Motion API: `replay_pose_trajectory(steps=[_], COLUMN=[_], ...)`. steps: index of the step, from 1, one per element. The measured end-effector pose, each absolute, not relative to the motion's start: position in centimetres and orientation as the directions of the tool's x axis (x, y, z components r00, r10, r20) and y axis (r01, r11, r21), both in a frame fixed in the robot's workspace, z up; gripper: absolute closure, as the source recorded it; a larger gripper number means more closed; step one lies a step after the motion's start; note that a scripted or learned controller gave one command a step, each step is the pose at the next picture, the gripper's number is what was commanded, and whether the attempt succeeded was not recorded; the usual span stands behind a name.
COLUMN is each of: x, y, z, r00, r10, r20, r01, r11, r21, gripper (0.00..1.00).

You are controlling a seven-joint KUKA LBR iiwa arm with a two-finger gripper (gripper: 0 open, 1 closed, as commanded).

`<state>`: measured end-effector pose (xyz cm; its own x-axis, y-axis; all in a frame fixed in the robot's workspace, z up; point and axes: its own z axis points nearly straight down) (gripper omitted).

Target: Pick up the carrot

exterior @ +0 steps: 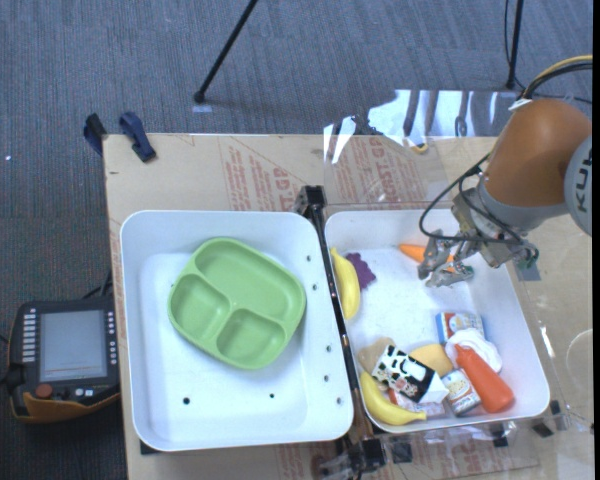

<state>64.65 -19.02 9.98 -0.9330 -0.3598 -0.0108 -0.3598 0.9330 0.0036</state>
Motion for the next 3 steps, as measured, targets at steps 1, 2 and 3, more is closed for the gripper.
replay_pose_trajectory(steps=[1, 2, 3], x=[64.6, 64.7, 63.2], y=[-19.0, -20.3, -17.1], z=[9.9, 9.1, 8.8], r00=[-0.933, -0.994, -0.998], r10=[-0.359, -0.110, 0.059], r20=[-0.010, -0.003, -0.003], r01=[-0.359, -0.110, 0.059], r11=[0.933, 0.994, 0.998], r21=[0.005, 0.020, 0.003], gripper=[0.00, 0.00, 0.00])
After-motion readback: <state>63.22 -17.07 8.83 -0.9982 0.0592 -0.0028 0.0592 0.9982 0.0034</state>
